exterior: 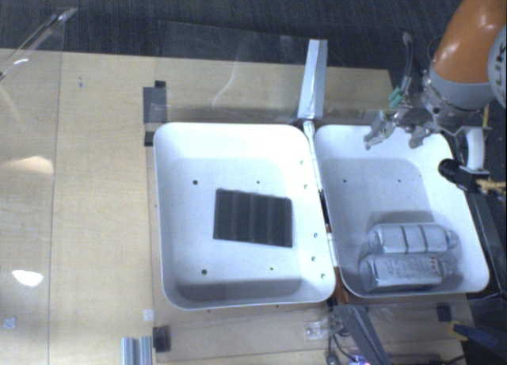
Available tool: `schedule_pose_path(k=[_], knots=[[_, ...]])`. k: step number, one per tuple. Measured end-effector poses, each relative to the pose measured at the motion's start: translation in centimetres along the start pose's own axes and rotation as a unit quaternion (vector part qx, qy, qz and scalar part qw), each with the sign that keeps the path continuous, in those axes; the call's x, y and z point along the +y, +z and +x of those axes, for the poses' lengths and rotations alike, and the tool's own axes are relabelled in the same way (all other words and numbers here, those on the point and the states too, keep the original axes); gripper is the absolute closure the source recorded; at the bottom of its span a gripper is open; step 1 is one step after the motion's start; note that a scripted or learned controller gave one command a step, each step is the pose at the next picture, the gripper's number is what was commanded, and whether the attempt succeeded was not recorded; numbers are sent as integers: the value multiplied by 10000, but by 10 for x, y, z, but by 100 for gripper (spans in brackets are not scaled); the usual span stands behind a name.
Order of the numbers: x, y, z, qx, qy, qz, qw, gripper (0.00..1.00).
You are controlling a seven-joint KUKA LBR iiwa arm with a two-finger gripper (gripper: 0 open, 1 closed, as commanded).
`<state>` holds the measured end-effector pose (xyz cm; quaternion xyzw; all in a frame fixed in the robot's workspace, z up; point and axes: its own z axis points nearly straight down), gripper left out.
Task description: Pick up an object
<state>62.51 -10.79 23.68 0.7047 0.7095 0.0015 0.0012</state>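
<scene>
Silvery foil wraps the two packs (410, 256) lying side by side in the right bin (348, 197), at about five o'clock of its floor, their long axes running three to nine o'clock. The gripper (398, 127) hangs over the bin's twelve-o'clock rim, so the packs lie toward six o'clock from it. Its fingers look spread and hold nothing. A dark ribbed pad (253, 218) rests mid-floor in the left bin (182, 157).

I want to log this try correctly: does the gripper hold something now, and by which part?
Nothing is held. The gripper is open over the right bin's far edge, apart from the silver packages.
</scene>
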Motion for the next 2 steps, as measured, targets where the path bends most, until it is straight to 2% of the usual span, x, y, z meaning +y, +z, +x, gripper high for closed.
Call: schedule_pose_path(k=[1,2], knots=[[5,-142,7,-8,-656,-26,9978,0],[-58,-21,54,1,-518,2,9987,0]])
